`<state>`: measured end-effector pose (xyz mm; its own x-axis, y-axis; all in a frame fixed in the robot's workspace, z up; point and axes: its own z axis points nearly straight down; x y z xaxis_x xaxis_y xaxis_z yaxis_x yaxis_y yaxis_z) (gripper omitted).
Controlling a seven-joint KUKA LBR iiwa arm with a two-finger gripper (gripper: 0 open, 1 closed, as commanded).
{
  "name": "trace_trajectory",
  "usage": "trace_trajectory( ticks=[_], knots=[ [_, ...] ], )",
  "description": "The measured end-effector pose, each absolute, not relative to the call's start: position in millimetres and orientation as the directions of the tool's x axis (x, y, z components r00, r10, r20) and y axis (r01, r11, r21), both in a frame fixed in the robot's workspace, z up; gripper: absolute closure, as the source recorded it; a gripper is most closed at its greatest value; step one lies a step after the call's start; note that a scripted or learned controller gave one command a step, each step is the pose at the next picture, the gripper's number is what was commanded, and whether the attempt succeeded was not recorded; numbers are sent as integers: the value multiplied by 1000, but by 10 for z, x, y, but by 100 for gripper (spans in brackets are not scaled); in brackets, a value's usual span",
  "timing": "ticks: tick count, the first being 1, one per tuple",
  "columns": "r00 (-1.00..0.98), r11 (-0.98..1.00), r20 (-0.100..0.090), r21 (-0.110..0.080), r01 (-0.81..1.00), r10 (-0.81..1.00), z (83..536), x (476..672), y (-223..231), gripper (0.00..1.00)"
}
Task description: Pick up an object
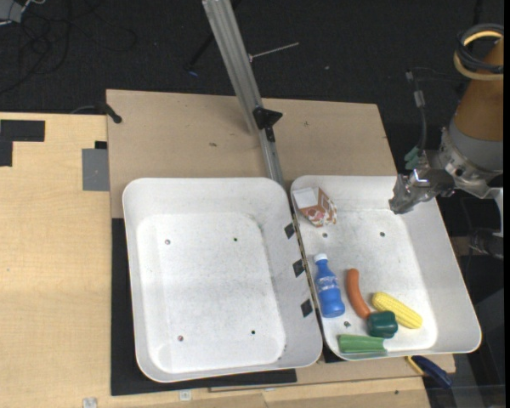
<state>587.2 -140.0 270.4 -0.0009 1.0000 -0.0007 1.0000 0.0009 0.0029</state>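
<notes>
The right bin [425, 253] holds everything: a blue bottle [327, 287], yellow corn [397, 309], an orange sausage [355, 291] and a small carton [314, 206] at ten o'clock. The gripper [405, 195] hovers at one o'clock, holding nothing visible; its opening can't be made out.

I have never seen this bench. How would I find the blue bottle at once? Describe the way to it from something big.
Start at the right-hand white bin, the one nearer the arm. Along its left wall, about halfway down, lies the blue bottle, white cap pointing away from the camera. It is the only blue thing; the orange sausage-shaped toy lies just to its right.
</notes>
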Motion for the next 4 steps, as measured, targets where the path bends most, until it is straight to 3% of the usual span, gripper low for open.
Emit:
trace_trajectory(
  ticks=[2, 4],
  knots=[
    [-4, 4, 3, -5, 1000, 1000, 2565, 5553, -466, 100],
    [-6, 6, 2, -6, 1000, 1000, 2476, 5257, 743, 100]
  ],
)
